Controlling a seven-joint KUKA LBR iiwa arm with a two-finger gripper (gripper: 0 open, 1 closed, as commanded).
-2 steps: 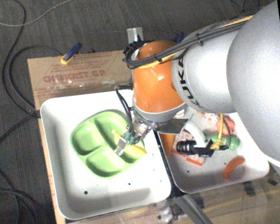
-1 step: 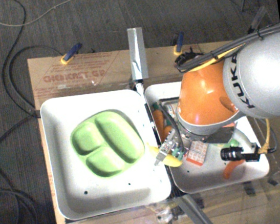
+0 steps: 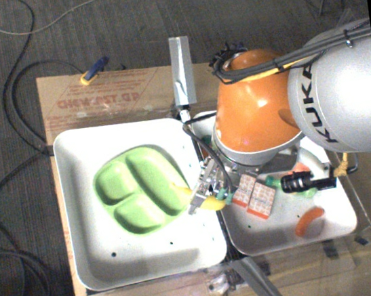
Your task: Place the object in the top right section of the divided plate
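A green divided plate point(image 3: 102, 178) lies tilted in the left bin point(image 3: 92, 259), with two sections on its upper side and one on its lower side. My gripper point(image 3: 204, 192) hangs over the wall between the two bins, just off the plate's right rim. It is shut on a yellow, banana-like object point(image 3: 210, 204), which sticks out on both sides of the fingers. The object's thin left tip reaches over the plate's right edge. The orange wrist band and grey arm hide much of the right bin.
The right bin point(image 3: 343, 224) holds two red-and-white packets point(image 3: 255, 197), an orange piece point(image 3: 310, 221) near its front and a small green thing point(image 3: 309, 192) partly hidden. A metal post point(image 3: 181, 69) stands behind the bins, on brown cardboard point(image 3: 96, 95).
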